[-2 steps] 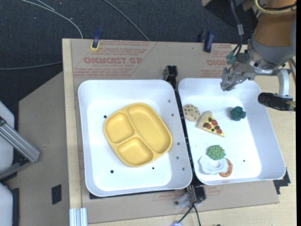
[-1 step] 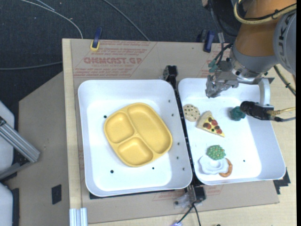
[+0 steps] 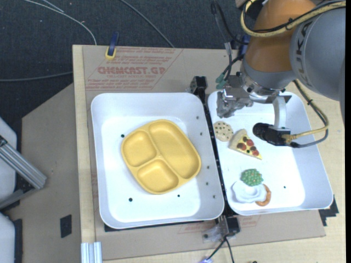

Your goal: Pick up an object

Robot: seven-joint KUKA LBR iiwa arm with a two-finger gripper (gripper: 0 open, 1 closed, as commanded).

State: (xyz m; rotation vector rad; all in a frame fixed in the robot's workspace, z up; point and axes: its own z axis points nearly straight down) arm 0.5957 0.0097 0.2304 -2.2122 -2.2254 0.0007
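Cookie [image 3: 222, 130], pizza slice [image 3: 245, 144] and a small heap of toy food are the things we could pick up, and all of them lie in the right bin [image 3: 307, 174]. Our gripper [image 3: 227, 106] hangs over the upper left corner of that bin, just above the cookie in the frame and apart from it; we cannot tell how it is set, since the grey metal blurs together there. Nothing shows between its tips. Above it sits the orange band [image 3: 279, 10] of the arm, with the grey arm [image 3: 323, 48] running off the upper right of the frame.

Just below the gripper, the round speckled cookie rests against the bin's left wall. Beside it, toward the middle, lies the pizza slice, its point aimed lower right. A black camera [image 3: 271, 134] on a bracket hangs to the right of the slice, with a yellow cable [image 3: 312, 133] leading off it. Lower in the same bin we see green broccoli [image 3: 252, 176] on top of a white piece [image 3: 247, 192], with an orange shrimp [image 3: 265, 196] curled at its lower right edge, all three touching.

In the left bin [image 3: 109, 163] a yellow divided plate [image 3: 160, 156] lies tilted near the middle, its three sections bare. Both bins sit on a brown cardboard sheet [image 3: 137, 67] with red lettering, and a yellow and blue clip [image 3: 112, 47] sits at its upper left edge.
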